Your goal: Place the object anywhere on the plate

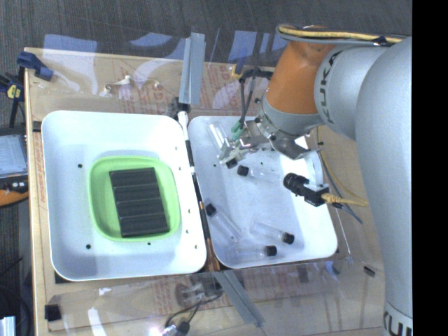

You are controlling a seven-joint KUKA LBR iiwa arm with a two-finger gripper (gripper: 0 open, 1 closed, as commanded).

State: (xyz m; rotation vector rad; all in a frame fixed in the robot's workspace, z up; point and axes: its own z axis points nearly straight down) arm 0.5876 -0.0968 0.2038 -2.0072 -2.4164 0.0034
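Note:
A lime-green plate (99,187) lies in the left white bin (63,138), with a dark ribbed rectangular block (138,201) on its middle. In the right bin (318,240) lie several small clear vials with black caps: one (242,169) just under the gripper, one (218,219) near the left wall, and one (274,232) toward the front. My gripper (234,149) hangs low over the upper left part of the right bin, close to the bin floor. Nothing can be made out in its grasp.
The grey arm with its orange band (301,75) covers the right bin's far right corner. A black connector with a cable (302,186) sticks out over the bin's right side. A metal rail (190,68) stands behind the divider between the bins.

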